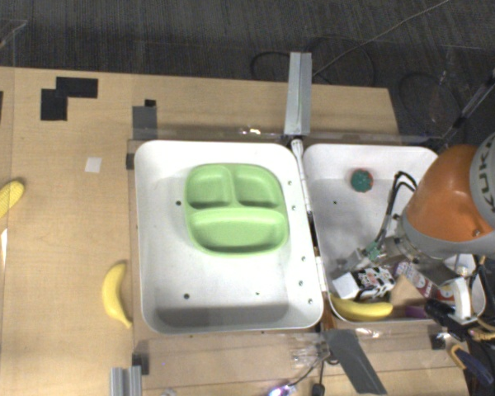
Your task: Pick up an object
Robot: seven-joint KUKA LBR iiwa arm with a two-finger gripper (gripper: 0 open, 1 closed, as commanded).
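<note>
Two-finger gripper (370, 262) low in right white bin (338, 188), lower right of frame, finger state impossible to tell, curved yellow banana (361, 308) just below, small round teal disc (361, 181) upper centre of bin.

The arm (466, 200) is cut off by the frame's edge at 3 o'clock, and its orange band covers the right bin's (338, 172) 4 o'clock corner. The gripper (378, 264) sits low in a clutter of small objects (365, 280) too jumbled to identify. A banana (363, 308) at the bin's 6 o'clock wall is partly hidden beneath that clutter. On the tabletop (58, 246), a corn cob (2, 205) is clipped at 9 o'clock.
</note>
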